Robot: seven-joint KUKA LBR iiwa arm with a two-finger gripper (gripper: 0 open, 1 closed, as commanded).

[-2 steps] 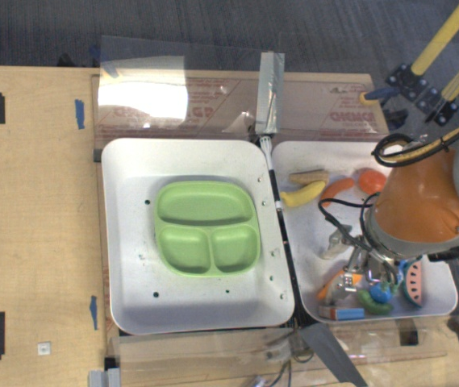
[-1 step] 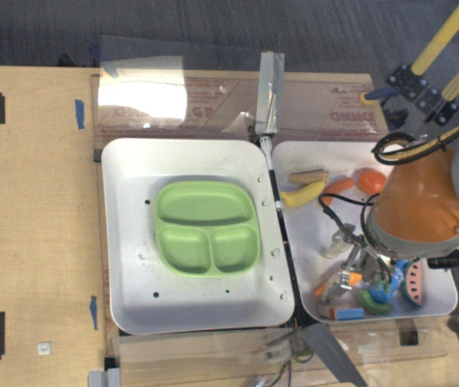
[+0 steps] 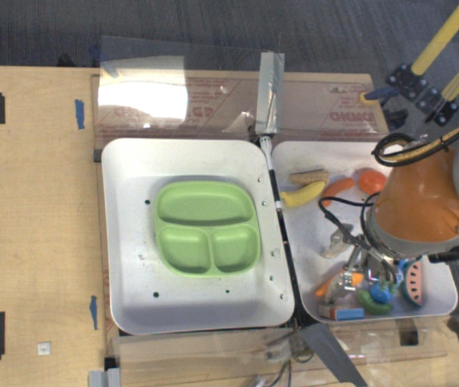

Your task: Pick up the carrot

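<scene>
My gripper [image 3: 350, 279] is down in the right bin [image 3: 439, 306], low over a cluster of small toys near the front wall. A small orange piece [image 3: 356, 279], which looks like the carrot, shows right at the gripper's tip. Another orange stub [image 3: 323, 290] pokes out just to its left. The gripper's body and cables hide most of it, so I cannot tell whether anything is held. The orange-banded wrist [image 3: 419, 196] covers the bin's right half.
At the back of the right bin lie a yellow banana [image 3: 303, 193], a tan roll [image 3: 308, 174] and two orange toys [image 3: 340, 186]. A pink watermelon slice [image 3: 413, 282], green and blue pieces [image 3: 377, 297] crowd the gripper. The left bin [image 3: 132, 176] holds a green divided plate [image 3: 207, 226].
</scene>
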